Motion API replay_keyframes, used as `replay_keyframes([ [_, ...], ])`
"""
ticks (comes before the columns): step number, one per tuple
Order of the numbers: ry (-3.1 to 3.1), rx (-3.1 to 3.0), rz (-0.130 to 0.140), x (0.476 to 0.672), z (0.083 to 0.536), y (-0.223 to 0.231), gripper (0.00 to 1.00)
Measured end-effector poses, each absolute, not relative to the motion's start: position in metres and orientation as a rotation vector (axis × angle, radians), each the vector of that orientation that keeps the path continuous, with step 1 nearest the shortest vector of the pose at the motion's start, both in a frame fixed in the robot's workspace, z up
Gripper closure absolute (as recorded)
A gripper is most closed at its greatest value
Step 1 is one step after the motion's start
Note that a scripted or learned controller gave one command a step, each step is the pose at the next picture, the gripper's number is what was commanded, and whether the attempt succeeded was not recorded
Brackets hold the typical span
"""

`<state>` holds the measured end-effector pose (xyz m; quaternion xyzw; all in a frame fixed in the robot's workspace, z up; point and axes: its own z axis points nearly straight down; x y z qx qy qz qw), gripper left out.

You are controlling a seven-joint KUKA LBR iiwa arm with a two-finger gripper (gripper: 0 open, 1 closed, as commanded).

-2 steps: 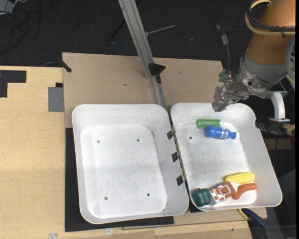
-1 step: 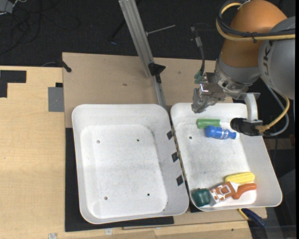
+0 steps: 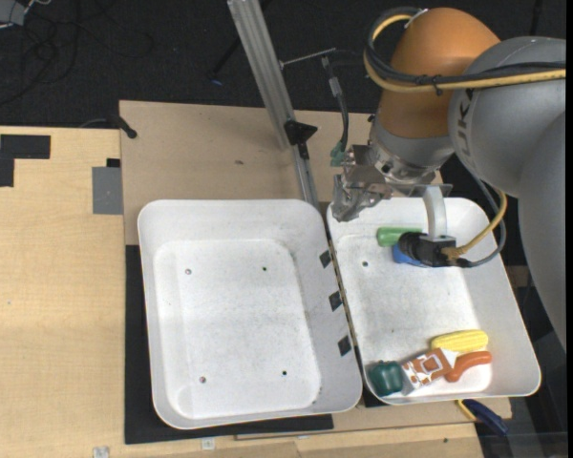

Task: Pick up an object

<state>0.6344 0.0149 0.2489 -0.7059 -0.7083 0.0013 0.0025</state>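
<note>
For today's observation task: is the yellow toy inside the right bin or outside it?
Inside. The yellow toy lies on the right bin floor, near its front corner.

Two white bins sit side by side, the left bin point(image 3: 172, 246) at nine o'clock of the right bin point(image 3: 516, 351), an aluminium rail point(image 3: 267, 74) slanting up at twelve o'clock.
</note>
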Motion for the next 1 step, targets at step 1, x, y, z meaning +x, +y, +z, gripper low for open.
replay_keyframes([
  [1,-2.224,-2.216,0.001,0.6455,0.2456,0.0567,1.00],
])
